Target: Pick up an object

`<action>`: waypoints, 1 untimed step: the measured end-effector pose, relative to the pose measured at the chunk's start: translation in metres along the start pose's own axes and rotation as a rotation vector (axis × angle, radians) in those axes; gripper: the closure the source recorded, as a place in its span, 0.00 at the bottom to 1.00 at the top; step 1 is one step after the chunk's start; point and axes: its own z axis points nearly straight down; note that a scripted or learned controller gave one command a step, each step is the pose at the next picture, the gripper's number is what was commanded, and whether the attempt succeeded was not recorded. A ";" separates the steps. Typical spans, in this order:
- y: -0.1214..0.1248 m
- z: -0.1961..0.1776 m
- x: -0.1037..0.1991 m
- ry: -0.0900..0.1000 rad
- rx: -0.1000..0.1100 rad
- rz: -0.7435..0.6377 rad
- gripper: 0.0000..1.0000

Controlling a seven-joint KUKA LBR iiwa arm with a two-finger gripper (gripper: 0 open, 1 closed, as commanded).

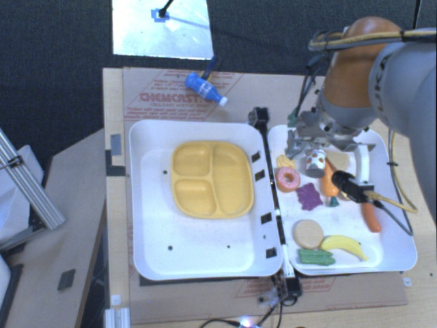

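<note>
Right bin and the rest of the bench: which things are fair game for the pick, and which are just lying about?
For the pick, in the right bin:
end effector
pink donut
purple grapes
banana
round cookie
green beans

Lying about:
yellow divided plate
blue bottle

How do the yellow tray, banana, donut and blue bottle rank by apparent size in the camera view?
1. Yellow tray, by far.
2. Banana and blue bottle: look alike, not ranked.
3. Donut, smallest.

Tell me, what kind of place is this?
Probably a robotics lab bench for grasping trials: a robot arm reaches over two white bins, one with a yellow divided plate, the other with toy food like a banana.
</note>
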 end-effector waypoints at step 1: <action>0.032 0.009 0.041 -0.001 0.000 0.002 1.00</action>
